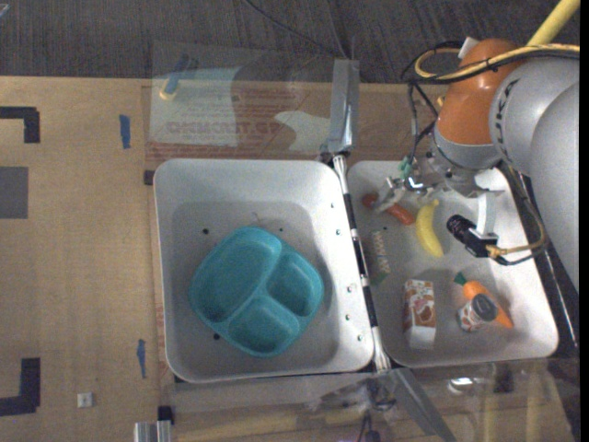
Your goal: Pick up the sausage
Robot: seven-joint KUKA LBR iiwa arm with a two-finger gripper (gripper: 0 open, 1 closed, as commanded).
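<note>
The sausage point(400, 215), a short red-orange piece, lies in the upper left part of the right bin point(534, 339), just left of a yellow banana point(428, 229). My gripper point(408, 183) hangs directly above the sausage's upper end, under the arm's orange band. The gripper's metal parts cover part of the bin floor there, and I see nothing lifted off the floor.
A small red piece point(369, 199) lies left of the sausage. Further down the right bin hold a brown ridged item point(379, 251), a carton point(419, 312) and an orange-capped item point(482, 308). The left bin point(175, 247) holds a teal divided plate point(258, 289).
</note>
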